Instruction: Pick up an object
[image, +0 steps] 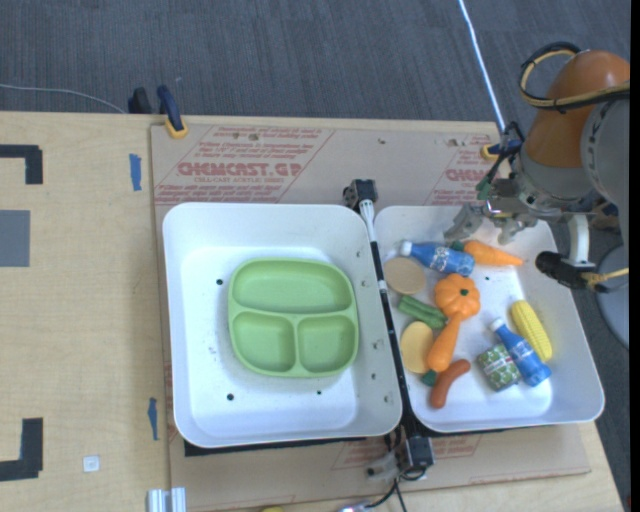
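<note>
Over the right bin's (575, 400) far corner, hovering with the gripper (490, 215) just above the heaped toy food; seemingly lining up on the carrot (492, 254) lying beside the blue bottle (440, 258); spread or closed, impossible telling from here; nothing visibly gripped; leaving the green tray (293, 317) alone in the left bin (190, 300).

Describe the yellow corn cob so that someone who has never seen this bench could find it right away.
Look in the right-hand shallow white bin, the one crowded with toy food. The yellow plastic corn cob lies near its right wall, just right of a blue bottle with a green label. It is the bin's only yellow piece with a ridged, kernelled surface.
</note>
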